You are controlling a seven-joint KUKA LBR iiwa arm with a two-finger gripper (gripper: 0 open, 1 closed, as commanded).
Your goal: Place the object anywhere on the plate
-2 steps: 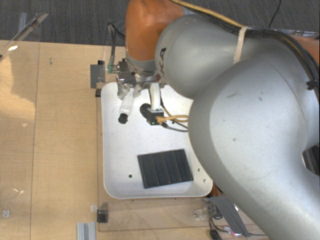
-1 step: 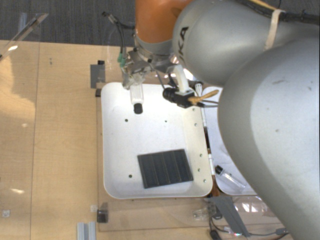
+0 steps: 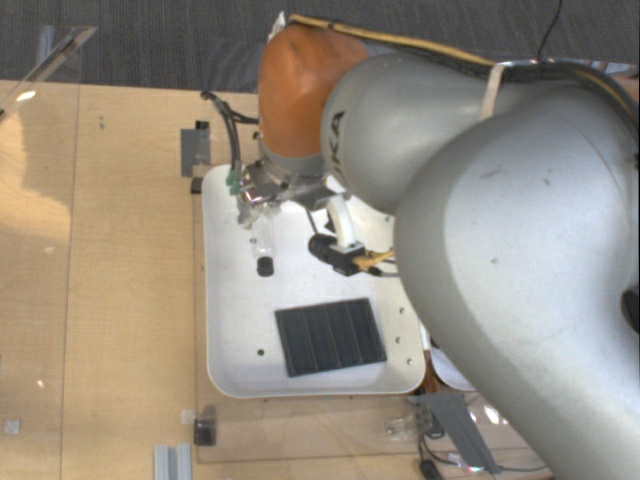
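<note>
1. Arm [image 3: 500, 228]: smooth grey shell, satin sheen; band [image 3: 295, 88] orange, softly glossy.
2. Bin [image 3: 225, 298]: white, smooth, plastic-looking, matt to faintly shiny.
3. Pad [image 3: 330, 336]: dark, ribbed, matt.
4. Bench [image 3: 100, 268]: pale wood grain, smooth, reflective glare at left.
5. Floor [image 3: 150, 18]: dark grey, finely ribbed, carpet-like.

floor [image 3: 150, 18]: dark grey ribbed carpet | bench [image 3: 100, 268]: pale wood, clear glossy sheet, window glare at left

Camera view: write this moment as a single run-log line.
arm: over left bin | gripper: low above bin floor | dark ridged rectangle: flat, nearer the camera, apart from gripper
</note>
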